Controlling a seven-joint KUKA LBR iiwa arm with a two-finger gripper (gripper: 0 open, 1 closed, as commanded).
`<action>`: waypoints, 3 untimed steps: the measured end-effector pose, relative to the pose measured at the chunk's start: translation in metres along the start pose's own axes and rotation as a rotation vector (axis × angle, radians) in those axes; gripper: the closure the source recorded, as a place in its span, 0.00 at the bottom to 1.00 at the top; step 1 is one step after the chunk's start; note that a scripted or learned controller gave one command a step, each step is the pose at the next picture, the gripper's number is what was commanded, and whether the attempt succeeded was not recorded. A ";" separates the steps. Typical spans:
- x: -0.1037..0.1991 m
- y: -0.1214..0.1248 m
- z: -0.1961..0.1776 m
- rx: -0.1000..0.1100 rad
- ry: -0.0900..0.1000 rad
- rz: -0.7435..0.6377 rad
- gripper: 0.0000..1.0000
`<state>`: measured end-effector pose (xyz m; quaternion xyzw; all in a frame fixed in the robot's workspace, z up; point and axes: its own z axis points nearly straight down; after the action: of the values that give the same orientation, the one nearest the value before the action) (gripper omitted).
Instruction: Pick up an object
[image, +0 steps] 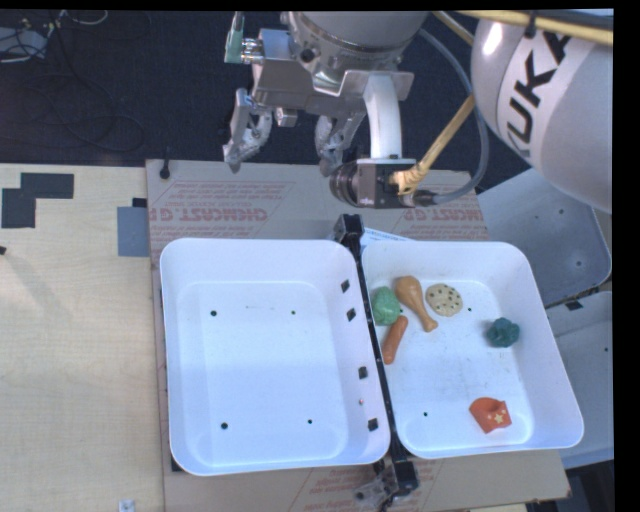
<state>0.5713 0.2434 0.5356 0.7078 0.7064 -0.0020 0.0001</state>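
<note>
Metal pincer (288, 135) hangs high at the far side, above the brown cardboard sheet (260, 210) and beyond both bins; its two grey fingers stand apart with nothing between them. I read the arm (545, 90) as a smooth pale shell, cut off at the top and right edges, with a curved white tube and a tan rod running past the wrist.

Left bin (190, 290): glossy white plastic, shallow, rounded corners, small dark holes in its floor. Right bin (545, 330): same make, joined to the left one by black clips along the shared rim.

Objects for picking all lie in the right bin. Near its left wall I see a lumpy green piece (385, 305), a tan drumstick shape (414, 300) and an orange carrot-like stick (394, 340), closely grouped. A round speckled cookie (443, 298) lies just right of them. A teal crumpled lump (503, 332) sits farther right; a red-orange wedge (490, 414) lies nearest. Their materials I cannot tell.
</note>
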 end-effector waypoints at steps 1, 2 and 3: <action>0.000 -0.003 -0.001 0.002 0.001 -0.001 0.00; 0.000 -0.003 -0.001 0.002 0.001 -0.001 0.00; 0.000 -0.003 -0.001 0.002 0.001 -0.001 0.00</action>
<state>0.5682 0.2430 0.5367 0.7075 0.7068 -0.0025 -0.0009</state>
